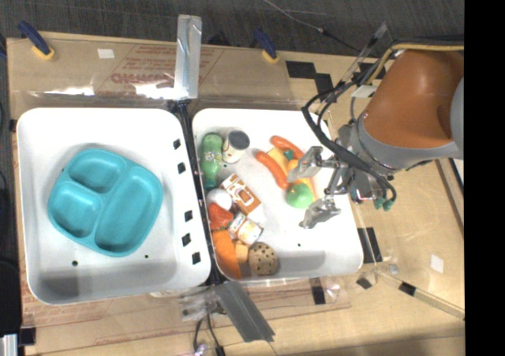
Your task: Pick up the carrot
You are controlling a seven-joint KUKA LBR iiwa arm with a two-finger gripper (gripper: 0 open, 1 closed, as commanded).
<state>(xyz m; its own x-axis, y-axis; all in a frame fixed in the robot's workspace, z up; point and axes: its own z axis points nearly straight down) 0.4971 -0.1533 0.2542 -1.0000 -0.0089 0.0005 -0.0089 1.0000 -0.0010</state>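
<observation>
The carrot (273, 167) is a slim orange piece lying at a slant in the upper middle of the right bin (339, 248). A second curved orange item (286, 144) lies just above it. My gripper (315, 187) hangs over the right part of that bin, open, with one finger (310, 161) up and one (319, 213) down. A round green fruit (298, 193) lies just left of the gap between the fingers, with a yellow piece (304, 181) beside it. The carrot is to the left of the upper finger and apart from it. Nothing is gripped.
Along the right bin's left side lie a green vegetable (211, 155), a small round grey item (236, 141), a red-and-white box (243, 195), a cookie (263, 258) and orange pieces (225, 250). The left bin (47, 279) holds a teal divided plate (106, 200). Cables (339, 94) trail from the arm.
</observation>
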